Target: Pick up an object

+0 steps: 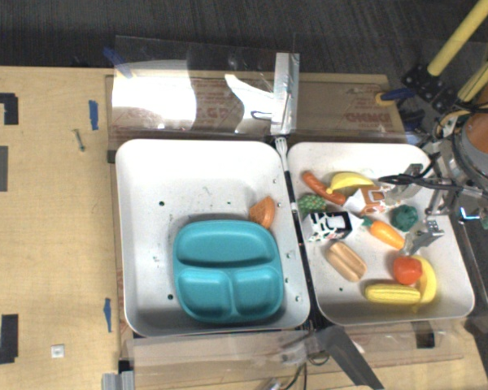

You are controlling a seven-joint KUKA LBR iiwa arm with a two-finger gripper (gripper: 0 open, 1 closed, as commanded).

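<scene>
Teal divided tray (pixel 228 280) fills the left bin's (pixel 138 169) near edge. Gripper (pixel 427 205), fingers apart and holding nothing, hangs over the right bin's (pixel 459 299) toy food; picking remains undone.

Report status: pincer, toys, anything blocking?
Pincer over right bin, nothing seen gripped. Tomato, carrot just below. Toys crowded together.

Looks like a robot lab, not a home. Two white bins (pixel 138 218) side by side on a plain brown bench (pixel 41 218) with black marks and bits of blue tape (pixel 93 114). Toy food (pixel 366 238) in one bin, a blue plate (pixel 228 270) in the other. Grey robot arm (pixel 472 145) and loose wires at the right. Dark carpet (pixel 228 15) behind.
</scene>
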